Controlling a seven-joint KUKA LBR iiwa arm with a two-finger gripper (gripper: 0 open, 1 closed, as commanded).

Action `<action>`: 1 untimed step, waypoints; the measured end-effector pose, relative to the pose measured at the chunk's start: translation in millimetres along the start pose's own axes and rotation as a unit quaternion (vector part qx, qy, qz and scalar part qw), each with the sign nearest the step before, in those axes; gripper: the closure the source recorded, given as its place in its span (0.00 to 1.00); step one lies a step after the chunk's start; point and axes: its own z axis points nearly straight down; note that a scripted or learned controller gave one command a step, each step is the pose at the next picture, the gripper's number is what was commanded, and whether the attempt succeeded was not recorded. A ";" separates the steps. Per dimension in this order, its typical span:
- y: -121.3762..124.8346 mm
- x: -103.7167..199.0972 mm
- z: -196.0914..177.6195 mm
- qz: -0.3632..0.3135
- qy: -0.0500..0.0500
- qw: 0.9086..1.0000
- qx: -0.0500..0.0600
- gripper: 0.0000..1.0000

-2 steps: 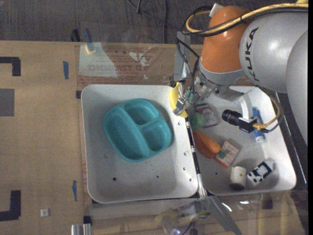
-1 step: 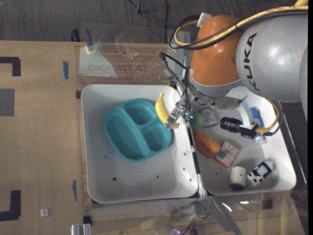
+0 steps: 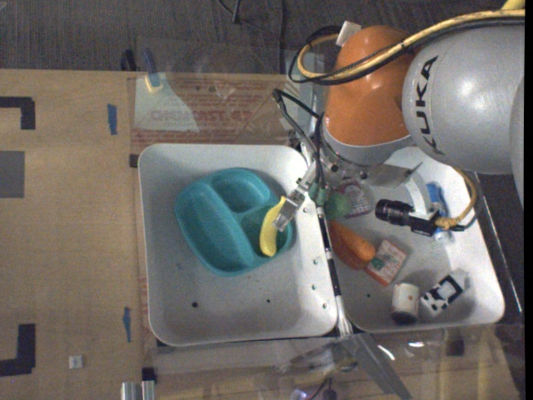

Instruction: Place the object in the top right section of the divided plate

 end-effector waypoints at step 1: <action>-33.1 -4.3 -117.3 -0.022 -0.002 1.000 -0.001 0.00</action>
